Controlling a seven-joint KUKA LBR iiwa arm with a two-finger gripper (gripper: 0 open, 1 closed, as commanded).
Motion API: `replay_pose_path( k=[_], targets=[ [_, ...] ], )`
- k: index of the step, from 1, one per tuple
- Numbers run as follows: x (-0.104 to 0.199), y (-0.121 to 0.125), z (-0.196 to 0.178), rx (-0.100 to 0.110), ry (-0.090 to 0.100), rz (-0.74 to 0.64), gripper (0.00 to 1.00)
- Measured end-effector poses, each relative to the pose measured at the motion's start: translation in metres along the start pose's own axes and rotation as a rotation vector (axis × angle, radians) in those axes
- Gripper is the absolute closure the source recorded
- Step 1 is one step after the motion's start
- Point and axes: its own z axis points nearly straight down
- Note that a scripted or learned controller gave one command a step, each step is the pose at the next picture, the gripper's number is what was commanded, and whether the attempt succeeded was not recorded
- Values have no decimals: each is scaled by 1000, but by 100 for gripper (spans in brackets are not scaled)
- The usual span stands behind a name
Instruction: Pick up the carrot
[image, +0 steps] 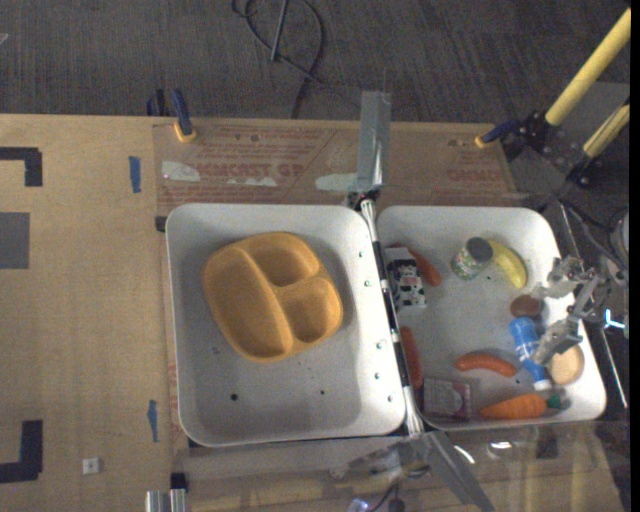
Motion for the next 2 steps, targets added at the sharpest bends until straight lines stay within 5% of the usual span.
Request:
replay_pose_path(
  k=[1, 2],
  targets=[
    [-5, 11, -23, 0, -1, 123, 0],
    [11, 28, 136, -1, 4, -171, 0]
  ],
)
